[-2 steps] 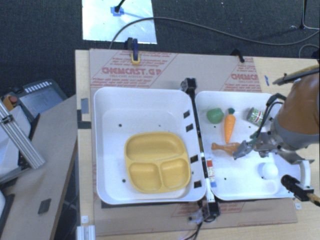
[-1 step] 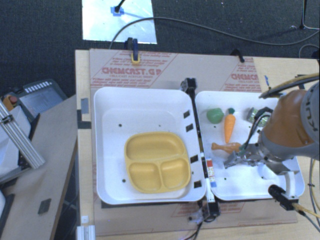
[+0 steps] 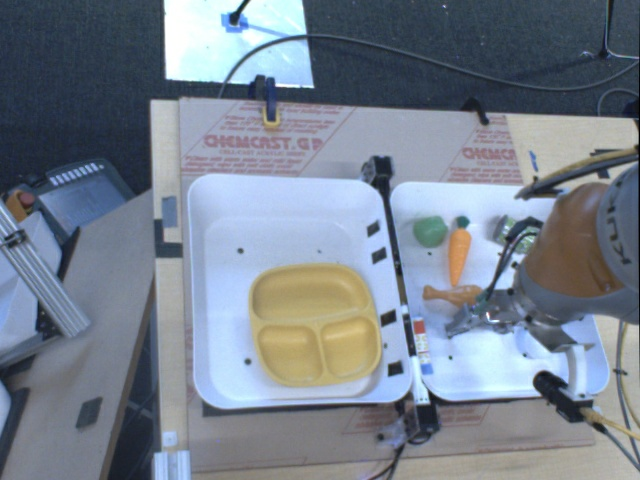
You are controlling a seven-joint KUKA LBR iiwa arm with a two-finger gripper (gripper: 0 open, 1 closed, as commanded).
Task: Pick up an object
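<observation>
Camera view shows you the gripper [image 3: 462, 320] low in the right bin [image 3: 440, 383], fingers narrowly parted and holding nothing, just below a brown drumstick-like toy [image 3: 452, 293]. A toy carrot [image 3: 458, 252] (green top) and a green ball [image 3: 431, 230] lie beyond.

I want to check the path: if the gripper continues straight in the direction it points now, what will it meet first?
The gripper points toward the view's left, low in the right bin. Next along that line is bare bin floor, then probably the bin's left wall; the brown object lies just above the line. Depth is unclear.
</observation>
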